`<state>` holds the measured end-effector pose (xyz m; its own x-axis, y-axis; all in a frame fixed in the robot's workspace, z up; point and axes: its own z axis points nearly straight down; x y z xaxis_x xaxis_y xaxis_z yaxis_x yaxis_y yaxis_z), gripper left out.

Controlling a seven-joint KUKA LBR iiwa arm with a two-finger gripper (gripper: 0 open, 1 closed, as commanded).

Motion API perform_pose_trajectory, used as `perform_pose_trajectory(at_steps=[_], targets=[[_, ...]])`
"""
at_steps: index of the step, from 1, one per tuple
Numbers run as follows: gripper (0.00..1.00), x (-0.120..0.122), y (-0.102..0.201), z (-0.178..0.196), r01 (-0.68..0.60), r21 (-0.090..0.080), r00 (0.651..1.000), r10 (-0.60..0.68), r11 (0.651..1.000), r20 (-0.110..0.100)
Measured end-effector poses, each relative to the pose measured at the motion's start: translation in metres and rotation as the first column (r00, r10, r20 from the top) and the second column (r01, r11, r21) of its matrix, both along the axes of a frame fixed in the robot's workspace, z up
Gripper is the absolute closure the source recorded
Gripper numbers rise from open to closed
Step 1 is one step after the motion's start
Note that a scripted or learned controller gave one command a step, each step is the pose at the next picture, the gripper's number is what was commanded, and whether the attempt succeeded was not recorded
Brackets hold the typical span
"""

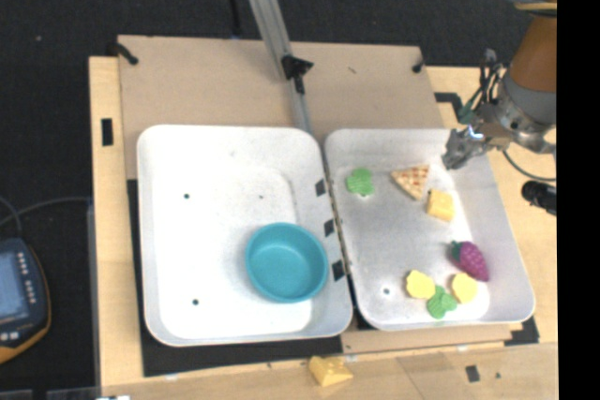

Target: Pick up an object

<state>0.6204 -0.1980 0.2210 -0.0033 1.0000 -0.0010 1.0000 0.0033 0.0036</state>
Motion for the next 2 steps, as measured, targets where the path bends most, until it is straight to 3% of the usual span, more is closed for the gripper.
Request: perform_pose_trajectory(at_steps=[2], targets=[[1.0, -0.04, 0.102, 0.025, -0.004, 0.003, 1.0, 0.004, 1.0, -0.002]])
